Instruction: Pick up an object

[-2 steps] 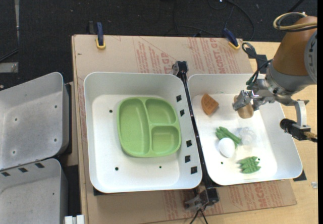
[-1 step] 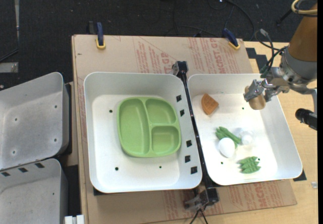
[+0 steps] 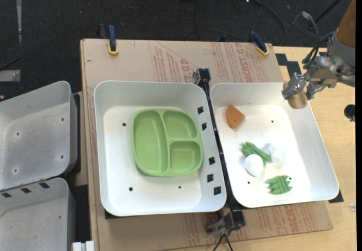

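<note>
Left bin (image 3: 107,131): smooth white plastic, holds a glossy green three-compartment plate (image 3: 167,142). Right bin (image 3: 317,154): orange wedge-shaped piece (image 3: 235,116) near the back, leafy green item (image 3: 254,150) touching a white egg-shaped object (image 3: 254,165), ridged green piece (image 3: 279,185) near the front. Metal pincer (image 3: 296,96) hangs over the right bin's back-right rim; can't tell its state, nothing visibly grasped.

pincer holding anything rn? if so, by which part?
Nothing held. The pincer hangs over the right bin's upper right rim, apart from the orange piece and the other items.
</note>
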`<control>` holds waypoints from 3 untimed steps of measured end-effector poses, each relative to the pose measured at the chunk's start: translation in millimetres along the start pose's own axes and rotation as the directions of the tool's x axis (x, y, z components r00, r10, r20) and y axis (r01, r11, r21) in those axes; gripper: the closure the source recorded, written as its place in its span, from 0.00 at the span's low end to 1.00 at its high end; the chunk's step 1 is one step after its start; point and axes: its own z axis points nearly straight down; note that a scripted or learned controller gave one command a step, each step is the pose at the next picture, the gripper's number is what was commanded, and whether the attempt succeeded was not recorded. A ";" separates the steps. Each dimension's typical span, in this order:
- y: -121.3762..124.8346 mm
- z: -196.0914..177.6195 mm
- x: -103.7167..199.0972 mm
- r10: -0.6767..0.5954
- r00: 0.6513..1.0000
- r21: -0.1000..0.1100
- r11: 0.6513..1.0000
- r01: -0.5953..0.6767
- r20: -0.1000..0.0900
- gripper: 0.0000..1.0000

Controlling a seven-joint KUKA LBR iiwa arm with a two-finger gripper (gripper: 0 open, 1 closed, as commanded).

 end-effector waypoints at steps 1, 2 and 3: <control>-10.6 12.7 49.9 -0.003 1.000 0.008 1.000 0.003 -0.003 1.00; -6.0 13.3 109.4 -0.003 1.000 0.007 1.000 0.003 -0.003 1.00; -5.1 30.4 164.1 -0.004 1.000 0.007 1.000 0.004 -0.003 1.00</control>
